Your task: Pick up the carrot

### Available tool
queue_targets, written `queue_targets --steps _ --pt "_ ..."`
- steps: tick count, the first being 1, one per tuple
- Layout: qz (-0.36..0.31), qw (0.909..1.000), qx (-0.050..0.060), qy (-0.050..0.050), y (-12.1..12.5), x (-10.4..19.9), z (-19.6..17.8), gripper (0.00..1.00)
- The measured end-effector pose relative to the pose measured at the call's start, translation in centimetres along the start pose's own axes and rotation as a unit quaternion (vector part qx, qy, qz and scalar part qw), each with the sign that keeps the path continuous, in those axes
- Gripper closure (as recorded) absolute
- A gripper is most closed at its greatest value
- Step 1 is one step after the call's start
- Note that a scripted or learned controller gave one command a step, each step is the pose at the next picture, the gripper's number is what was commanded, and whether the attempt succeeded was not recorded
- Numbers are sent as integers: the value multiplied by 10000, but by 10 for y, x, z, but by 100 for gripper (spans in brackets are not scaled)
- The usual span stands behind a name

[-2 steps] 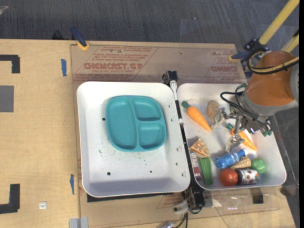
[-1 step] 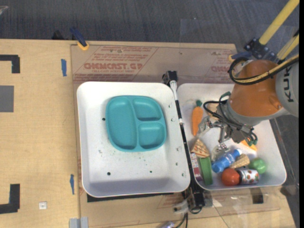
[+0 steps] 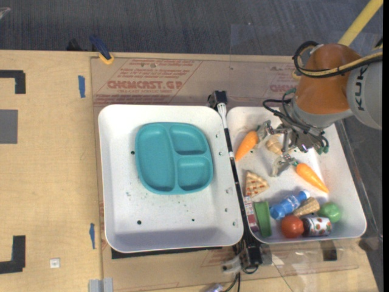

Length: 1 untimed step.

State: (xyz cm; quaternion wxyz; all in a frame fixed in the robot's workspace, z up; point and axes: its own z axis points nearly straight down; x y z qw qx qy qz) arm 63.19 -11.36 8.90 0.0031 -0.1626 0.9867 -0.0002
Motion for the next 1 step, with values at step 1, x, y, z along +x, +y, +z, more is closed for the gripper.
queue_targets --steps 1 --pt "-828 9966 20 -19 -33 63 -1 0"
